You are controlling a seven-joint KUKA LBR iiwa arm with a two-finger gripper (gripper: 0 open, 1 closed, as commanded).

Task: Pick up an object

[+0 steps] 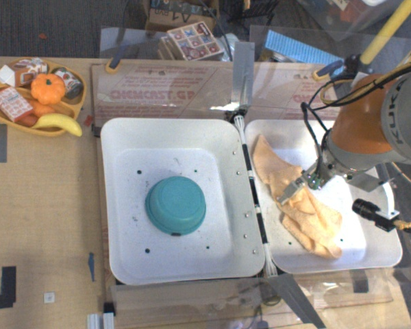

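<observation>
The table carried two shallow white bins side by side, and beyond its far edge, toward 12 o'clock, stood clutter of boxes and crates. The left bin held a single teal bowl, inverted, near its centre and well apart from the arm. The right bin held a tan cloth, the likely thing to be picked. The arm reached in from 3 o'clock, its orange band above the wrist hanging over the right bin's far half. The cloth lay crumpled, its long axis running from about 11 o'clock, near the divider between the bins, to about 5 o'clock, toward the near wall of the bin. The hand stood at the cloth's middle, on its 9 o'clock edge, with the cloth's bulk extending from it toward 5 o'clock and a thinner flap toward 11 o'clock. The hand appeared to touch the fabric, but whether its parts stood apart or together could not be told, nor whether any fabric lay between them. The bin floor was smooth and white, and bare at 3 o'clock of the cloth. A yellow dish of toy food sat at the table's 10 o'clock corner, clear of the work.
</observation>
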